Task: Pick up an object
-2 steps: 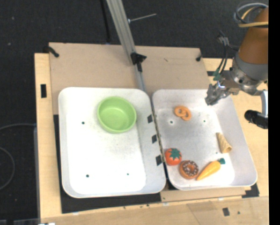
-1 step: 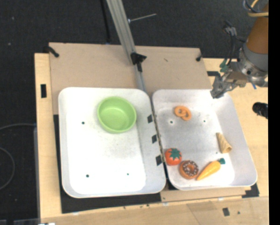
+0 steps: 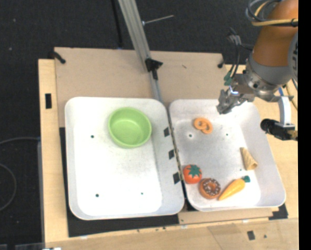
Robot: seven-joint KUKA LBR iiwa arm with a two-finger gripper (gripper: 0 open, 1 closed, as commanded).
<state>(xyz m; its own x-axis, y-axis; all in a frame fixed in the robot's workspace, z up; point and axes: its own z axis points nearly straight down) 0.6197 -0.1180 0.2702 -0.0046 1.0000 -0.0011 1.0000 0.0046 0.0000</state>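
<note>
Hanging above the far edge of the right bin (image 3: 264,155), the claw (image 3: 225,107) is seen; whether it is wide or narrow cannot be told. An orange ring (image 3: 202,125) lies just beside it. A tomato (image 3: 192,174), doughnut (image 3: 209,188), carrot (image 3: 232,188) and cone (image 3: 248,158) are spread nearer. A green bowl (image 3: 129,127) is kept in the left bin (image 3: 82,165).
</note>
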